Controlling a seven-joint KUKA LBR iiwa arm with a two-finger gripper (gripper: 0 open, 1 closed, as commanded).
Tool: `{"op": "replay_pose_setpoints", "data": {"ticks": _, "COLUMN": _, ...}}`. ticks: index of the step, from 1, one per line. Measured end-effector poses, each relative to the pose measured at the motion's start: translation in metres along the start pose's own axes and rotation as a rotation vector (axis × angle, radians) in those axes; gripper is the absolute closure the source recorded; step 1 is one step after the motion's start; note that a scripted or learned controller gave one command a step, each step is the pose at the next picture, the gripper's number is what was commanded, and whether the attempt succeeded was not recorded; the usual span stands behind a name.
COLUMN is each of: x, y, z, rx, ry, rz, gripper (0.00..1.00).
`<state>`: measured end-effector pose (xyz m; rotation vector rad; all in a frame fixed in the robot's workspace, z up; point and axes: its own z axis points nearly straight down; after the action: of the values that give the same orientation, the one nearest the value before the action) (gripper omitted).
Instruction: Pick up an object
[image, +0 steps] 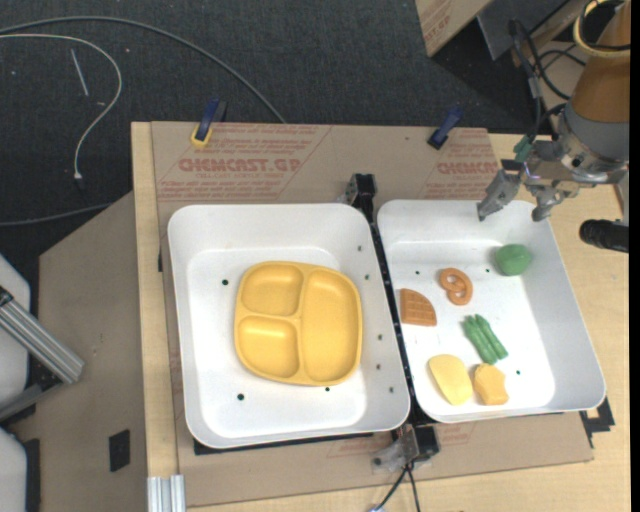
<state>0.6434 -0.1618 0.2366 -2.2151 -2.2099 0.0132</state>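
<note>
In the right bin (560, 300) we see six small pieces of toy food. A green ball (513, 259) lies nearest the gripper, toward the far right side of the bin. Just left of it sits a brown pretzel (455, 285), and below that a waffle wedge (417, 307) rests close to the bin's left wall. A bunch of green beans (485, 337) lies at a slant near the middle, and at the near edge a pale yellow piece (451, 379) sits just beside a darker yellow one (490, 384).

The gripper (518, 205) hangs over the far right corner of this bin, above the green ball and apart from it. We see its two fingers spread wide, with nothing between them.

The left bin (200, 260) holds a yellow divided plate (298, 322), lying flat near its middle. Both bins rest on a brown board (300, 160) fixed with blue clamps (208, 121).
</note>
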Motion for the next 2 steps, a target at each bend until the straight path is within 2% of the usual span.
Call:
{"op": "replay_pose_setpoints", "data": {"ticks": 1, "x": 0.000, "y": 0.002, "z": -0.008, "rx": -0.014, "ry": -0.003, "rz": -0.003, "gripper": 0.00}}
{"op": "replay_pose_setpoints", "data": {"ticks": 2, "x": -0.002, "y": -0.005, "z": 0.051, "rx": -0.008, "ry": -0.001, "rz": -0.002, "gripper": 0.00}}
